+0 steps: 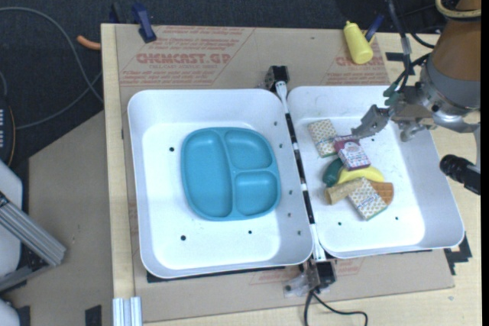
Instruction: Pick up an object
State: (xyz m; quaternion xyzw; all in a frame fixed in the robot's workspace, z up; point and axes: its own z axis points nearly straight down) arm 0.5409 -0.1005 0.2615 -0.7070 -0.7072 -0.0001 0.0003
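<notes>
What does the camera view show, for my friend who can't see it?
A robot gripper hovers over the right bin, above a pile of toy food. The left bin holds a blue divided plate.

Small toy-food pile clustered in the right bin

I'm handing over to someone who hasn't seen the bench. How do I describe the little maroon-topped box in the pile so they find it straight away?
Look at the right-hand white bin, the one without the blue divided plate. A small pile of items sits in its middle, and the maroon-topped box lies on the pile's upper side, just below the gripper. Its neighbours are pale patterned packets, a yellow banana and a dark green piece.
</notes>
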